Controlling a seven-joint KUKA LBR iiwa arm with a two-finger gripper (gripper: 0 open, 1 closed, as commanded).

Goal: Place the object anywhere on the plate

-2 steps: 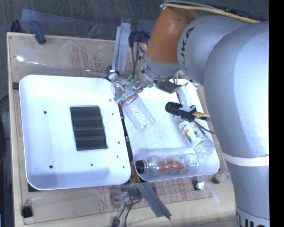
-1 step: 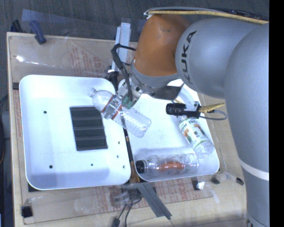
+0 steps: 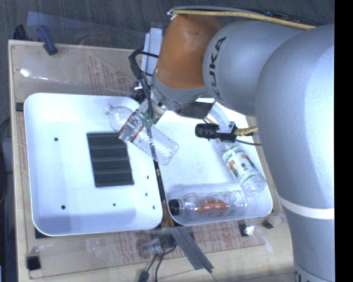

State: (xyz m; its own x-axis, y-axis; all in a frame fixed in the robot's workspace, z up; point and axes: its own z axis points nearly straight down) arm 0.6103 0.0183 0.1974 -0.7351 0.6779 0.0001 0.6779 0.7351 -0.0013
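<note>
Nearest the bench's front edge, a clear plastic bottle with a black cap lies on its side along the right bin's rim. Just beyond it a second bottle with a green label lies slanted. In the left bin sits a dark ribbed rectangular plate — flat and matte. Farther in, the gripper has a clear crinkled bottle between its fingers, tilted over the seam between the bins, just beside the plate's far corner.

White bins, dark ribbed plate, clear bottle, grey arm with orange band
</note>
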